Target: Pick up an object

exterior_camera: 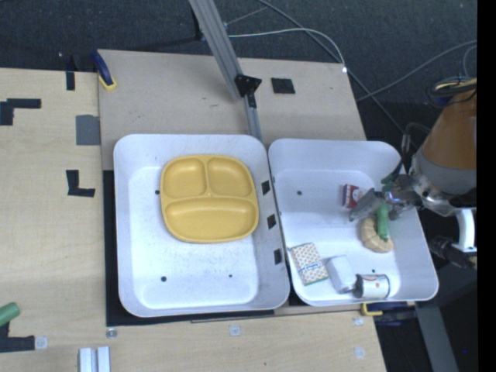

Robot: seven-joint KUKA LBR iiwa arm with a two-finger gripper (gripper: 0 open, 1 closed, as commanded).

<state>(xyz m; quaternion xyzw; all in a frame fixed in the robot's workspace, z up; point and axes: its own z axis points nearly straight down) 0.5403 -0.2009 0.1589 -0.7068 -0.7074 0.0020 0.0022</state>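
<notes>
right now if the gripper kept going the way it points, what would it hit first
Probably the small red and white object just beyond the gripper, which points left across the right bin. Depth is unclear from above, so it could pass over it toward the bin's bare floor.

Yellow divided plate (209,198) in left white bin (132,285), blue-yellow clamp (104,71) on bench (46,208)

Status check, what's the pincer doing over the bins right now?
Pincer low in right bin, by red-white packet. Nothing seen gripped. Green-tan item alongside.

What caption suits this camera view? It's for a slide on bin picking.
Gripper reaches into the right bin among small objects; yellow divided plate sits in the left bin.
</notes>
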